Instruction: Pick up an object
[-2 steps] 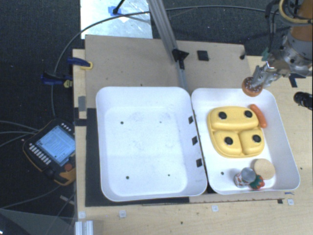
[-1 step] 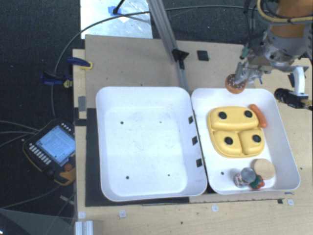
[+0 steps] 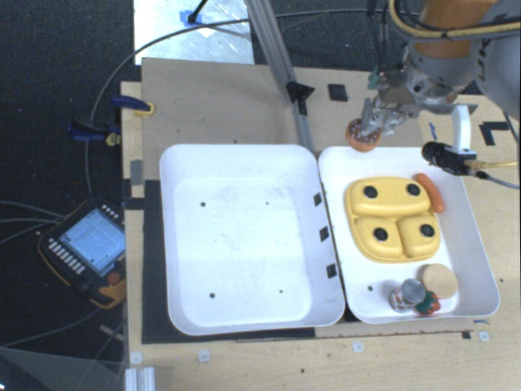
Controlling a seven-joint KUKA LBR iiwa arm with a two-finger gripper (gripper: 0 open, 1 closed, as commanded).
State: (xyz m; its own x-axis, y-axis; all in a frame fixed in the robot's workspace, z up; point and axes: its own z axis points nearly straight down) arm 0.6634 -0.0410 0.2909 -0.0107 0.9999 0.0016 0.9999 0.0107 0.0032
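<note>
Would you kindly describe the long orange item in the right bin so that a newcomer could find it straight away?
Start at the right bin, the one that holds the objects. Inside it find the big yellow tray with three hollows. The orange sausage-shaped piece lies against that tray's far right corner; it is the one slim, elongated orange thing there, unlike the round tan disc and the small cluster of bits near the front.

At two o'clock we see the arm (image 3: 480,23): smooth grey casing with a broad, glossy orange band (image 3: 464,2) above the wrist. Dark cables (image 3: 407,15) with a yellowish one among them loop along its nine o'clock side. Below the band a rounded silver-grey wrist narrows to the tool (image 3: 376,125), a small metallic, blurred assembly with a speck of teal.
</note>
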